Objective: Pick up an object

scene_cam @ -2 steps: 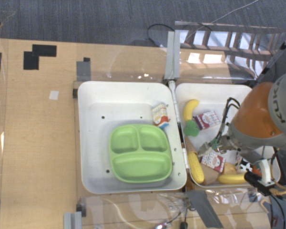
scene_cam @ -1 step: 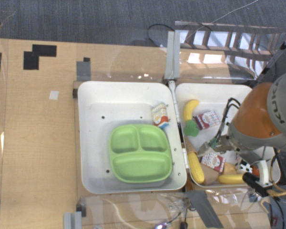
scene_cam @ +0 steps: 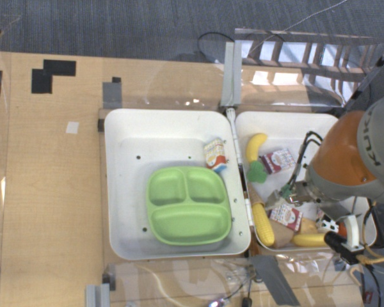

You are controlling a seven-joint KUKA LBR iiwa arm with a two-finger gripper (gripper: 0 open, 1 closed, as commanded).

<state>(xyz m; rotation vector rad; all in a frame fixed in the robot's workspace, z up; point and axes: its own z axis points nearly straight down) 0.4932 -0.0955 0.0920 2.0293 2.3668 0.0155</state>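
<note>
- Camera view, layout: two white bins sit side by side on the bench. The left bin (scene_cam: 125,171) holds a green divided plate (scene_cam: 189,204) in its near half and a small packet (scene_cam: 215,153) against its right wall.
- Camera view, right bin (scene_cam: 288,121): this bin holds the candidate things. A banana (scene_cam: 255,146) lies at its far left. A green piece (scene_cam: 257,172) lies just near of the banana. A red-and-white carton (scene_cam: 280,159) lies beside both. A corn cob (scene_cam: 262,223) lies along the near left wall. A second red-and-white carton (scene_cam: 286,217) lies just right of the corn cob. A second banana (scene_cam: 309,239) lies at the near edge.
- Camera view, arm: the arm (scene_cam: 349,155) reaches in from the right, over the right bin. The gripper (scene_cam: 293,193) sits low between the two cartons, close above the nearer one.
- Jaw state: cannot be told. The wrist covers the tip.
- Progress: judged not complete. Every thing listed rests in a bin, and none is seen lifted or held.
- Remaining steps, as a judgement: close on one thing, most likely the nearer carton, then lift it clear of the bin.
</note>
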